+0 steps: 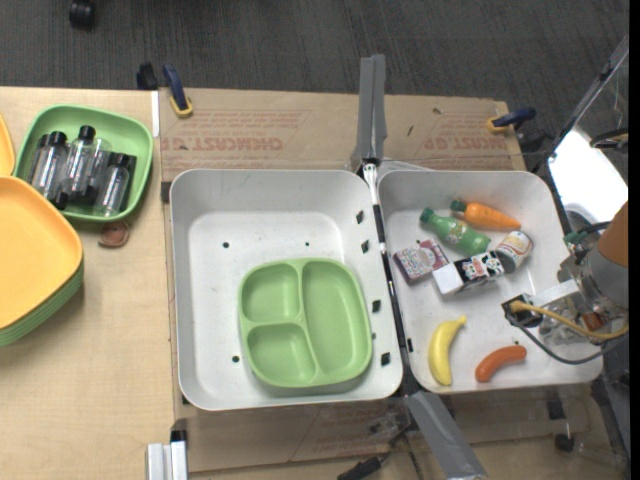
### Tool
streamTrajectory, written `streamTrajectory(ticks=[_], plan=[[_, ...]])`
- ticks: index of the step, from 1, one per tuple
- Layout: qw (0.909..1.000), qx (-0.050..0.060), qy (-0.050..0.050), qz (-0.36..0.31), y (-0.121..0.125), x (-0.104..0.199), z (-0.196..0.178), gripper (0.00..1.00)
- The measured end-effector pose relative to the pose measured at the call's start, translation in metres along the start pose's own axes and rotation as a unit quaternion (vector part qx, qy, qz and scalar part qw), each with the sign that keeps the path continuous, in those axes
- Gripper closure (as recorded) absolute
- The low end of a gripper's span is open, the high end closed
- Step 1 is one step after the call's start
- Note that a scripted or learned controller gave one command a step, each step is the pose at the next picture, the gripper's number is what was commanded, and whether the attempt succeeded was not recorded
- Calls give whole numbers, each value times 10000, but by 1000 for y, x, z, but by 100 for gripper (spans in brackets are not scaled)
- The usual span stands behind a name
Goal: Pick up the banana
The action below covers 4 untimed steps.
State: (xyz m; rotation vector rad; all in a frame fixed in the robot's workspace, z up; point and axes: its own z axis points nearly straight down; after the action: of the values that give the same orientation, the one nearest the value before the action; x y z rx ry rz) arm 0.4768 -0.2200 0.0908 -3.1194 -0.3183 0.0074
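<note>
One banana point(444, 349) lies near the front edge of the right bin point(540, 190), with one red sausage point(499, 361) just beside it on the right. Bare floor lies behind it, then one each of carrot point(490, 215), green bottle point(455, 230), pink packet point(420, 261), carton point(470, 271) and can point(514, 249). The gripper point(590, 303) is at the bin's right edge; whether it is open or closed cannot be told.

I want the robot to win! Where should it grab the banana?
Probably grab the banana around its middle, coming straight down from above. It lies flat on the white bin floor, with bare space along both long sides, so a pinch across its narrow width should fit. The red sausage lies apart beside it.
</note>
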Motion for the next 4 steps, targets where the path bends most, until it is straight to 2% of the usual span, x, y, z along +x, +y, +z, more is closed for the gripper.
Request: streamTrajectory(ticks=[1,2,4], plan=[[10000,14,-22,-14,-1,-1,-8,100],[10000,-1,1,6,0,0,0,100],[10000,23,-41,-19,-1,-2,-16,100]])
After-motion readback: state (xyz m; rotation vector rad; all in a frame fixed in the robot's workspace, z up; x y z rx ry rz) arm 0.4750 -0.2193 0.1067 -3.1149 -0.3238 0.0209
